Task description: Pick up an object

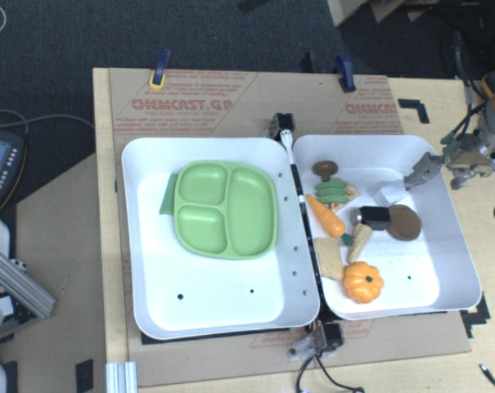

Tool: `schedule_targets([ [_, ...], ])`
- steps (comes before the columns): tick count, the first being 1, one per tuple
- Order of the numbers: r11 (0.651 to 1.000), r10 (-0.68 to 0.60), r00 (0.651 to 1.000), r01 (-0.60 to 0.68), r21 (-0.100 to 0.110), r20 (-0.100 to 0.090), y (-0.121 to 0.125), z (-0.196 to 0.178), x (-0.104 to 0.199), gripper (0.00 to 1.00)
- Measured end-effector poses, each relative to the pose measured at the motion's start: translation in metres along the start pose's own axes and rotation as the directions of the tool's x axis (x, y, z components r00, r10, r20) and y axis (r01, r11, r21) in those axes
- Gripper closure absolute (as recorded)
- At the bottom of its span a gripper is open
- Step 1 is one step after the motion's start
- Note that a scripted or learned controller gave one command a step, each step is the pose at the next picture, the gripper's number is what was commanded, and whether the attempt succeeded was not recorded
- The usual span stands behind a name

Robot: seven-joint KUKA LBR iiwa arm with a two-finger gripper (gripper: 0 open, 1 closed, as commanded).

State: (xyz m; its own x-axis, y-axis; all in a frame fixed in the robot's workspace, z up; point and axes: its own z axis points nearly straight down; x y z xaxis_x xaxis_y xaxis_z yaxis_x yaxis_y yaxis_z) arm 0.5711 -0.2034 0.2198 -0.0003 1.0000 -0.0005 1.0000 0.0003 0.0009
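Observation:
The right bin (452, 244) holds several toy foods: an orange carrot (325, 216), a green leafy piece (333, 191), a small brown mushroom (325, 169), a brown-headed brush with a black handle (392, 219), a pale corn cob (359, 241), a tan cracker (330, 260) and an orange pumpkin (362, 282). My gripper (439, 176) hangs over the bin's upper right rim, up and to the right of the brush. Its two grey fingers (419, 173) stand apart, open, with nothing between them.
The left bin (149, 260) carries a green divided plate (227, 210). A black divider strip (300, 219) runs between the bins. Clamps (158, 70) sit on the bench's far edge. The arm's wrist (476, 150) enters from the right.

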Motion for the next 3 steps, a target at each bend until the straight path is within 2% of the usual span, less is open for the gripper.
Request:
schedule_targets([
  [1, 1.0, 0.0, 1.0, 0.0, 0.005, -0.002, 0.0, 0.042, 0.002, 0.0],
  [2, 1.0, 0.0, 1.0, 0.0, 0.006, -0.003, 0.001, 0.105, 0.002, 0.0],
  [3, 1.0, -0.002, 1.0, 0.002, -0.007, -0.007, 0.007, 0.126, 0.004, 0.0],
])
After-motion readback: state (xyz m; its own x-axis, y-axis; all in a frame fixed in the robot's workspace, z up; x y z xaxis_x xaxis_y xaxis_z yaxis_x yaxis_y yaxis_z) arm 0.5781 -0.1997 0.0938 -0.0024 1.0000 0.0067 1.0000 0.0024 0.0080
